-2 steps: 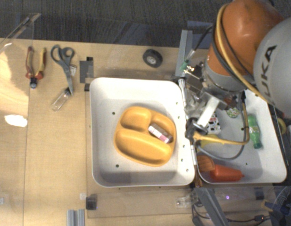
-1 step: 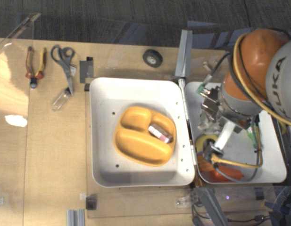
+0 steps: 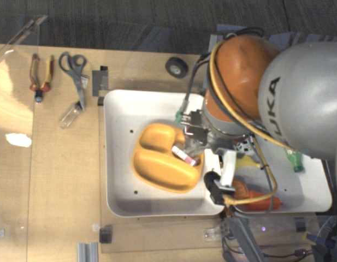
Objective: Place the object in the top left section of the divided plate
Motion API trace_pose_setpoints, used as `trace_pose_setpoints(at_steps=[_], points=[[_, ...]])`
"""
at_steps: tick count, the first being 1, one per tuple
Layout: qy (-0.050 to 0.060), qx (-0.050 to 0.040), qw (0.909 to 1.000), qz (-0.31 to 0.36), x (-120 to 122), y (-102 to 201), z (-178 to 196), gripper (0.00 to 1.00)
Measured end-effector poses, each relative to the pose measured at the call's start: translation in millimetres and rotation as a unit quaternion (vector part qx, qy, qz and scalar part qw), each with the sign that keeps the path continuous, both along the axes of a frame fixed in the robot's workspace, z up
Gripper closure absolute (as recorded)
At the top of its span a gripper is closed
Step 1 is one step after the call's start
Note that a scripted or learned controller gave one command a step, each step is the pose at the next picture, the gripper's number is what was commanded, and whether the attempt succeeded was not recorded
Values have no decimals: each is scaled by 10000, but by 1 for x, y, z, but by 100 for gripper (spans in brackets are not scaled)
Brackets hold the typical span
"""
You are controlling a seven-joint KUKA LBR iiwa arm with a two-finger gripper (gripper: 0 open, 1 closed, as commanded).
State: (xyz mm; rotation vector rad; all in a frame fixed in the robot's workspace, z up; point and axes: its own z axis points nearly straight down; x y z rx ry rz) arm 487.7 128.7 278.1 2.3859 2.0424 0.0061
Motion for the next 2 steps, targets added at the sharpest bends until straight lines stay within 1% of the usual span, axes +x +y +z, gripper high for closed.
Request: trace_pose_setpoints(at_steps=[1, 2], points=[[-3, -5, 10000, -46, 0, -61, 10, 100], [-11, -4, 9992, 391, 0, -36, 92, 100]])
